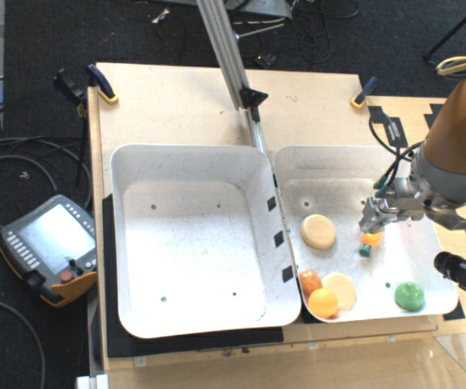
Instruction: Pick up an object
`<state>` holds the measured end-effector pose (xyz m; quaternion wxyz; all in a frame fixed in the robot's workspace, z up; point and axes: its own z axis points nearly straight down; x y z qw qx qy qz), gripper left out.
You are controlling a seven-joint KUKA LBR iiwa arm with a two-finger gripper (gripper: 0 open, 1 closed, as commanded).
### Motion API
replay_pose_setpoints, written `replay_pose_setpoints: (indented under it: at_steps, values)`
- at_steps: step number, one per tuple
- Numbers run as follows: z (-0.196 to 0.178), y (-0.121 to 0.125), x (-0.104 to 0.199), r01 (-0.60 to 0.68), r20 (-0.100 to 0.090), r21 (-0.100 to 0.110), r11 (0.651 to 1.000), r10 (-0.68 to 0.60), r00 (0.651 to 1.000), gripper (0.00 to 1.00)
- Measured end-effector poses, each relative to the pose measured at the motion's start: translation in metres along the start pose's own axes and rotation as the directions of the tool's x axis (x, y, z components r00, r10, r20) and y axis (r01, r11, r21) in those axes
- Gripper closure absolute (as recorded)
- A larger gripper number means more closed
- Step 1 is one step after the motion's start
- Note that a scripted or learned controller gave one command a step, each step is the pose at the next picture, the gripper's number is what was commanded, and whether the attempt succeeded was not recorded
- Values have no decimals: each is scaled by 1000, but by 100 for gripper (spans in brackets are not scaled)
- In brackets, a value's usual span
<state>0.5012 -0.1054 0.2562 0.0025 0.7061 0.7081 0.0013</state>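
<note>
1. Arm (451,148) enters from frame right, grey w/ orange band; gripper (373,224) sits low over right bin (330,164), centre-right of frame.
2. Can't tell how the gripper stands; a small orange piece (371,237) shows just under it, touching or nearly so; a tiny teal bit (365,251) just below that.
3. Other stuff in right bin: pale round disc (319,232) left of gripper; orange ball (322,302), cream ball (340,288) & reddish piece (309,280) bunched at lower left corner; green ball (409,296) lower right.
4. Left bin (192,233) mid-frame; handheld controller (50,250) on floor, far left.
</note>
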Motion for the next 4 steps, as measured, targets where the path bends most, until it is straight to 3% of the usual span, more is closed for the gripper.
replay_pose_setpoints:
  at_steps: [3, 4]
  values:
    - [10, 54, 129, 4, -2, 5, 1000, -4, 1000, 100]
    - [13, 80, 188, 5, -3, 3, 1000, -5, 1000, 100]
